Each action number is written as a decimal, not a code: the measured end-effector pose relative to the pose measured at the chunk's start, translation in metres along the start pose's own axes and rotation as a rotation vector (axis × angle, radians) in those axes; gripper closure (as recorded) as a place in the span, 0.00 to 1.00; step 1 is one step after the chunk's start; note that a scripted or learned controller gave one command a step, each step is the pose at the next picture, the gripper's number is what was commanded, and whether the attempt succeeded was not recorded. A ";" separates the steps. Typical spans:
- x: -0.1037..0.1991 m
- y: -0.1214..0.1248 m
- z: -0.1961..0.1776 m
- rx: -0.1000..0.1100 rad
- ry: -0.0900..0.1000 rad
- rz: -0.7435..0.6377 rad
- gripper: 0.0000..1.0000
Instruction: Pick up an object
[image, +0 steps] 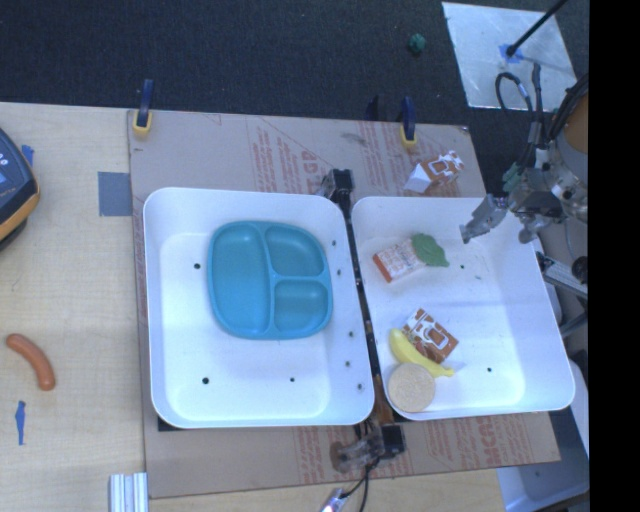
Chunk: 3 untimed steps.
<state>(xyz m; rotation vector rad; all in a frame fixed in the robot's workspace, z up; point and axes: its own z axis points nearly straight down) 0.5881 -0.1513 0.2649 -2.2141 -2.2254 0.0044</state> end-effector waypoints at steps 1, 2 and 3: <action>0.049 -0.055 0.132 0.000 -0.001 0.000 0.00; 0.047 0.028 0.173 0.000 0.000 0.001 0.00; 0.052 0.069 0.172 -0.002 0.001 0.001 0.00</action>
